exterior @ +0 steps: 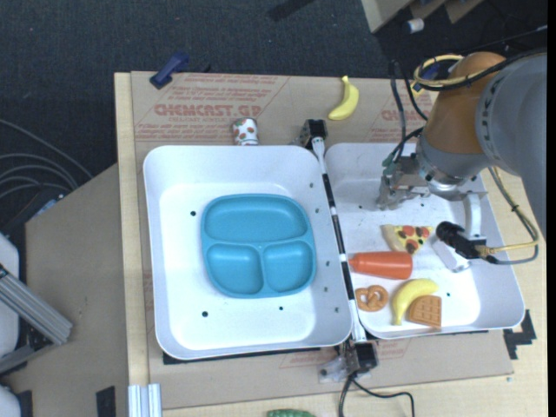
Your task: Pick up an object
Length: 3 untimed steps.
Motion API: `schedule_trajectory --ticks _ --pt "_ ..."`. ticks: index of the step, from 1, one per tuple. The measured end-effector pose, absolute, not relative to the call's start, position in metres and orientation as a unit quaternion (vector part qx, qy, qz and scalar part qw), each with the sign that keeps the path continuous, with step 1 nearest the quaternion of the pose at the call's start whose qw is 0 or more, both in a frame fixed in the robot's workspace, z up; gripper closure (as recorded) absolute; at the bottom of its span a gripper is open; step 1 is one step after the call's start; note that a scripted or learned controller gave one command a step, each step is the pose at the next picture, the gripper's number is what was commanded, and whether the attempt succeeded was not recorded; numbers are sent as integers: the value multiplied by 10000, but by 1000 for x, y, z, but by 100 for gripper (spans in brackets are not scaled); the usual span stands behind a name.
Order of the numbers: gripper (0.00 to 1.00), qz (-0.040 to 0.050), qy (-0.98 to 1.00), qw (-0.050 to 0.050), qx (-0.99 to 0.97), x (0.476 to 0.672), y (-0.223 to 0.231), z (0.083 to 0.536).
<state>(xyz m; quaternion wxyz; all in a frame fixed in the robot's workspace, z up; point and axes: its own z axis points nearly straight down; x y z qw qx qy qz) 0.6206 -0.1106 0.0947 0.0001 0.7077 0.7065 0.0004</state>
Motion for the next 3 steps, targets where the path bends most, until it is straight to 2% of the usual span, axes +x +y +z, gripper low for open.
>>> schedule_trajectory --ticks 1,2,3 --pt "0 3 7066 0 7077 621 -111 95" --pt "0 -4 7069 -7 7073 582 -115 84" --pt "100 1 7065 -3 7077 582 -115 94"
